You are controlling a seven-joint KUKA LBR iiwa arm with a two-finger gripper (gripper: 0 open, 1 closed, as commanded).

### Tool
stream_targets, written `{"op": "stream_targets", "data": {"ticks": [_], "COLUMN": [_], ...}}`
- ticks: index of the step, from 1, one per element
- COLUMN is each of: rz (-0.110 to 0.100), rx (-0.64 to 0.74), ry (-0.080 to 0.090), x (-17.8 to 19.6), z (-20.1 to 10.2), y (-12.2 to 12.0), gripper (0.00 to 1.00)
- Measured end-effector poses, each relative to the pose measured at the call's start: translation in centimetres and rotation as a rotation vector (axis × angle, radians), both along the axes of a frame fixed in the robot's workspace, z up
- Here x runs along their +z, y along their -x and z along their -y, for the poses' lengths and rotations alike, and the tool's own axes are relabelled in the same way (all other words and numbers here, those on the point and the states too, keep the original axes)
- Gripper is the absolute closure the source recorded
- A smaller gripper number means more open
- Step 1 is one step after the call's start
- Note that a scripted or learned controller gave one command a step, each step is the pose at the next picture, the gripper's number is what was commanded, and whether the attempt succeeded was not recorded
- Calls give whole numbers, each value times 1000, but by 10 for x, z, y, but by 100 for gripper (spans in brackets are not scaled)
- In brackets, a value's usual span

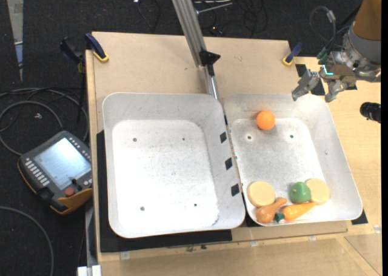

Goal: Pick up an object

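Two white bins on the bench, gripper (pixel 317 85) spread and empty above the right bin's (pixel 337 147) far rim, approach stage, needing a descent toward the orange ball (pixel 265 120) nearby.

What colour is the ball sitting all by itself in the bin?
Orange. The ball shows clearly in the camera view, alone near the right bin's far side.

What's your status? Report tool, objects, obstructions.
Tool open, holding nothing, above right bin's far corner. Orange ball alone, nearest. Other toys clustered at near edge. Path to ball unobstructed.
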State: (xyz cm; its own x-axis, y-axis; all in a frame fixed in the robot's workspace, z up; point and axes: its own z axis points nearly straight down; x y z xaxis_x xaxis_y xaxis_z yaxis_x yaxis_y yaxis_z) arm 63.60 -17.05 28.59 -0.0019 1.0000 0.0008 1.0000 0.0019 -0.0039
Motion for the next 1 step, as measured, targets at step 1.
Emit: {"op": "stream_targets", "data": {"ticks": [1], "rz": [4], "rx": [2], "ry": [2], "x": [3], "z": [0], "y": [-1], "gripper": [0]}}
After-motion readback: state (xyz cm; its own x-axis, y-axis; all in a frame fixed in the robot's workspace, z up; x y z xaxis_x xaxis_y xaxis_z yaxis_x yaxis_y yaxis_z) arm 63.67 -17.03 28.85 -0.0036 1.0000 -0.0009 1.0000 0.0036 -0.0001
